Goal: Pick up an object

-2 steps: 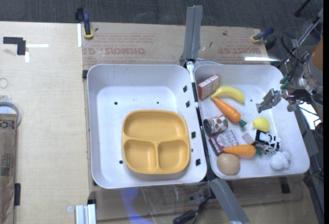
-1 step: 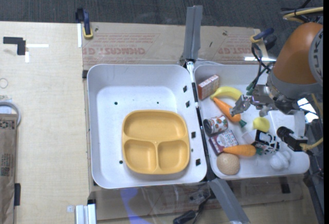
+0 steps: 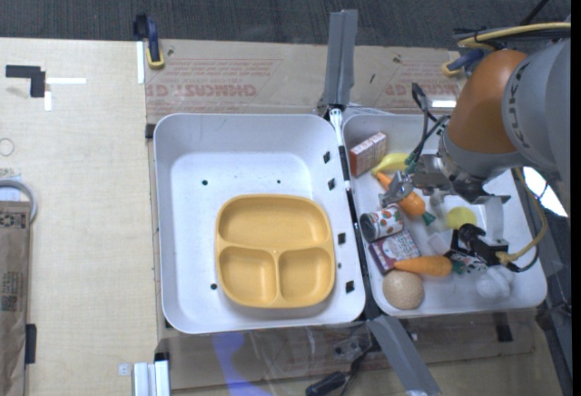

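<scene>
On your bench (image 3: 82,231) the left white bin (image 3: 163,203) carries a yellow divided tray (image 3: 275,251) (three compartments, one long above two small), lying flat toward the bin's near right corner. Along the bench's far edge you see a sheet of brown cardboard (image 3: 245,81) tucked behind both bins, with a blue and yellow clamp (image 3: 150,44) at its left end. A black L-shaped marker (image 3: 27,76) sits near the far left corner, and a brown paper bag (image 3: 11,294) lies at the left edge.
</scene>
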Robot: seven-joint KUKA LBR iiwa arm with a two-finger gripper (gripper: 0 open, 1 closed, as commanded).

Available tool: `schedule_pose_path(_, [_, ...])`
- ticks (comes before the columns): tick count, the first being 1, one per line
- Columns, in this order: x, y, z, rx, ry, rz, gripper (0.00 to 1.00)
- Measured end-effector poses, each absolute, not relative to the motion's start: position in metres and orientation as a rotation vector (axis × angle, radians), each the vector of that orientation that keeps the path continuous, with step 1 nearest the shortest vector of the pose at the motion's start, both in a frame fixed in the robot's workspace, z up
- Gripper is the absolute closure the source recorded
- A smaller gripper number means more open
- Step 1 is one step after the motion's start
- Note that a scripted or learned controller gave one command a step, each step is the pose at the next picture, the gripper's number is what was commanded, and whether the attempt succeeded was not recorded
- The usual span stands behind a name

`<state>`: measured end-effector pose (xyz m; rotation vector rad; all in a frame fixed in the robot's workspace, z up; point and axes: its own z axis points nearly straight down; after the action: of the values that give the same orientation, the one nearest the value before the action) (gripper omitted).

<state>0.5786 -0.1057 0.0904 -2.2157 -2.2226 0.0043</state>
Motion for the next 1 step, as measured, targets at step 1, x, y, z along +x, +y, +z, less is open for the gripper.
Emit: schedule_pose_path(1, [0.5783,-0.1076,0.0992,-2.221,-2.217,0.006,1.00])
